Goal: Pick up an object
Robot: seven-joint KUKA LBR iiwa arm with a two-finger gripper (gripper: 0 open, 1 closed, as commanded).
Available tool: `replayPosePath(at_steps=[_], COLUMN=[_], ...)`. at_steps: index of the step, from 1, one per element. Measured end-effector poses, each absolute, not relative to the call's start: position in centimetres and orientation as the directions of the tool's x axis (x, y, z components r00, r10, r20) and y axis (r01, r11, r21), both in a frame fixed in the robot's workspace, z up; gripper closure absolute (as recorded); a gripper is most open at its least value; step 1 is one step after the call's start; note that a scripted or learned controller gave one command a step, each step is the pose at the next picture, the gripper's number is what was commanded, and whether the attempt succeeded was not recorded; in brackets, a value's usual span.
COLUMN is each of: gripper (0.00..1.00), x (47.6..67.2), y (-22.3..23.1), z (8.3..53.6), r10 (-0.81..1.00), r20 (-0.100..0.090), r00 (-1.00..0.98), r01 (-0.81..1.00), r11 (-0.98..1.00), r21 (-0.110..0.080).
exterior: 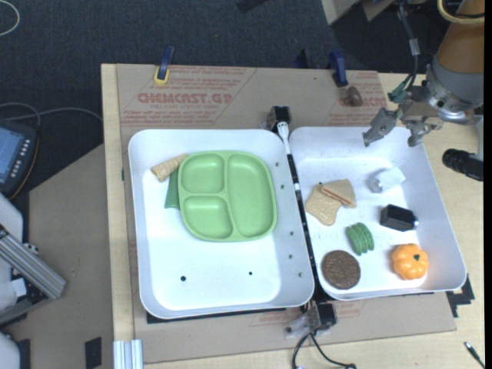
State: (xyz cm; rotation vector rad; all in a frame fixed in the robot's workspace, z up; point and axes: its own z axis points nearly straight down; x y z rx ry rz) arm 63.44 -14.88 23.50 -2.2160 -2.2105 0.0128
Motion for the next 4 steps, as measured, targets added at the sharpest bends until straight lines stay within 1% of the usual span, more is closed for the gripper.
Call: replayPosePath(at_steps=[1, 2, 3, 4], gripper=[0.0, 0.0, 0.0, 0.0], x=[63.7, 63.0, 63.9, 64.3], y=[-14.9, -15.6, -15.9, -15.9], z=[24.3, 18.8, 13.8, 9.3], r10=[1.0, 1.0, 1.0, 1.0], r20=[0.0, 0.001, 0.001, -0.005], r00=[0.0, 0.001, -0.001, -0.003], r01=[1.0, 1.0, 1.0, 1.0], r11=[0.0, -0.001, 0.001, 0.003], r21=[-0.001, -0.006, -0.006, 0.014])
